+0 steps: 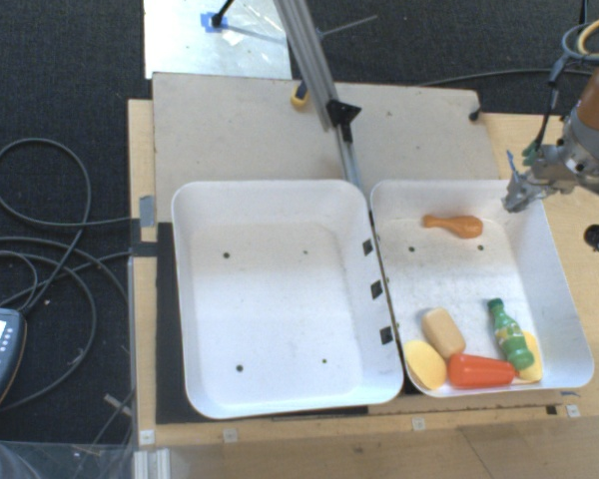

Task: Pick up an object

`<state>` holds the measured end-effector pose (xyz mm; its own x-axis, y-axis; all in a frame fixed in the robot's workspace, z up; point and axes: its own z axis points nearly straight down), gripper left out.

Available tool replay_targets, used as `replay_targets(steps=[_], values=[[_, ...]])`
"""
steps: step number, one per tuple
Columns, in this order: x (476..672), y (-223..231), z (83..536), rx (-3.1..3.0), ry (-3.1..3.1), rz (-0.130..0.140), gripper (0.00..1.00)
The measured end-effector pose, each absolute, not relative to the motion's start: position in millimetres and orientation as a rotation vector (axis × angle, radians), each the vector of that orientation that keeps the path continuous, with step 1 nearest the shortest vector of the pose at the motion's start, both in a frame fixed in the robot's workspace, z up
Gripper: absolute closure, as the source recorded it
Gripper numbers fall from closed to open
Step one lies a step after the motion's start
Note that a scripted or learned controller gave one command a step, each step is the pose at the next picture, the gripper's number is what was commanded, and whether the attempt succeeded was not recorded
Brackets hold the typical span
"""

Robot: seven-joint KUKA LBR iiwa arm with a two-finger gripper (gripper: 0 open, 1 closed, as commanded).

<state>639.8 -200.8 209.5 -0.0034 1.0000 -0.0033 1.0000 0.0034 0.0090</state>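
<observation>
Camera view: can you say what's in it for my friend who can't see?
A gripper hovers over the right bin's far corner, beside a toy drumstick. A green bottle and other toy foods crowd its near edge.

Single fixed cam above the bench, we look down at a slant, far enough to fit both white bins (280,203) side by side, floor and cables (40,218) at left, arm (591,133) coming in from right edge.
</observation>
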Motion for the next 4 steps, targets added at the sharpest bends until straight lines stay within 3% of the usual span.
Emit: replay_targets(steps=[1,2,3,4], values=[[641.6,-201,261,2.209,2.223,0.006,1.0],[643.4,-157,262,2.21,2.231,0.003,1.0],[657.3,-98,263,2.207,2.233,0.007,1.0],[652.0,-40,259,2.21,2.234,0.004,1.0]])
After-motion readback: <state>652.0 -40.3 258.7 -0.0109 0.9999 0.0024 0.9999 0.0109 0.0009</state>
